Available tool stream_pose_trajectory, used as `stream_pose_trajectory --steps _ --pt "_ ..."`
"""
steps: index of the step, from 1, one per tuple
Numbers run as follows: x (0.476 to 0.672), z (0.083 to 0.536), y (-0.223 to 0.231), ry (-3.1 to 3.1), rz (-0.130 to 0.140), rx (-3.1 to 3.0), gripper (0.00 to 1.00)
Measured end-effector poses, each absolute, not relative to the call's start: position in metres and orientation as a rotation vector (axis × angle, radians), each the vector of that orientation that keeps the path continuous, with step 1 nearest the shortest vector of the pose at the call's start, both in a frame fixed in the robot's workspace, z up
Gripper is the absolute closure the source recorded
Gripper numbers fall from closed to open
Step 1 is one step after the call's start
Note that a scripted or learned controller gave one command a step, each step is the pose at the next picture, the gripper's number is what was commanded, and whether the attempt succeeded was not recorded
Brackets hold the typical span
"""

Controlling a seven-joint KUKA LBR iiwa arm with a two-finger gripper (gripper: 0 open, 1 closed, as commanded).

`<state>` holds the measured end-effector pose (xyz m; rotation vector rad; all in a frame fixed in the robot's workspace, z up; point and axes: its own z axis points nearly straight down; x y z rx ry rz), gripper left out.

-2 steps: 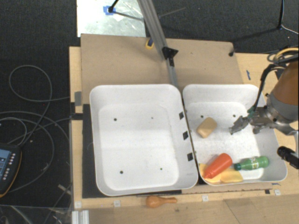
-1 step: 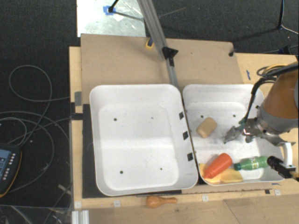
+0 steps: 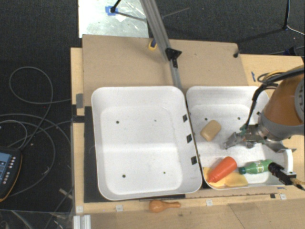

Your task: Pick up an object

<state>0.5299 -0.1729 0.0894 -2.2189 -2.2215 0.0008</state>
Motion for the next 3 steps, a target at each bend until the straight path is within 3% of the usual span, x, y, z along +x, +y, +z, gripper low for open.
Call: stream_pose_trajectory --steps 1,2,3 --pt "0.531 0.102 -0.174 -2.225 -0.003 -2.222 1.0" --pt "0.527 0.147 -0.172 -2.228 -0.004 -2.221 1.0" --pt "0.537 0.202 -0.165 -2.234 -0.007 -2.22 1.0"
